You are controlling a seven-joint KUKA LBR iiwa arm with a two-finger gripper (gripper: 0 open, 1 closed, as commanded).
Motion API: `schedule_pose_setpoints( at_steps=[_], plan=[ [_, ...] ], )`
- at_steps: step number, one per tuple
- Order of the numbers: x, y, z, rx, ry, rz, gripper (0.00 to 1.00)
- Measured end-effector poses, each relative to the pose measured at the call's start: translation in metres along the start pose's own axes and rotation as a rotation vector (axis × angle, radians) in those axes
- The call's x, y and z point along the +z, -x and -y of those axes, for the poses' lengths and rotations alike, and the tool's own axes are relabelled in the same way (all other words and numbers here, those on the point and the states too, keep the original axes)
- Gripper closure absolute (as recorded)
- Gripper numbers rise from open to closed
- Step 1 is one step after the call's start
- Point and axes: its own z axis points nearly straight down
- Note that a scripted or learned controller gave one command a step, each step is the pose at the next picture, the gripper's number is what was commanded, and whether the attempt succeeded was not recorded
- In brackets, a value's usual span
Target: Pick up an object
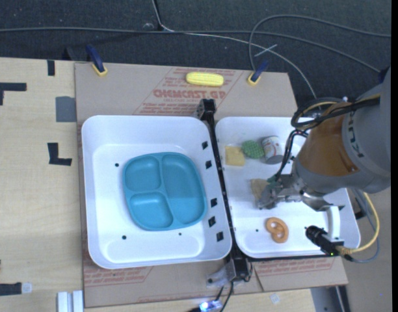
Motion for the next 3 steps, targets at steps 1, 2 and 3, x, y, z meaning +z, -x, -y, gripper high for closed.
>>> schedule_pose_setpoints(
  at_steps=[1, 2, 3],
  plan=[
    [-0.042, -0.002, -0.003, -0.001, 0.000, -0.002, 1.00],
    [-0.087, -0.004, 0.004, 0.000, 0.000, -0.002, 1.00],
    [-0.145, -0.011, -0.001, -0.001, 0.001, -0.001, 1.00]
  ],
)
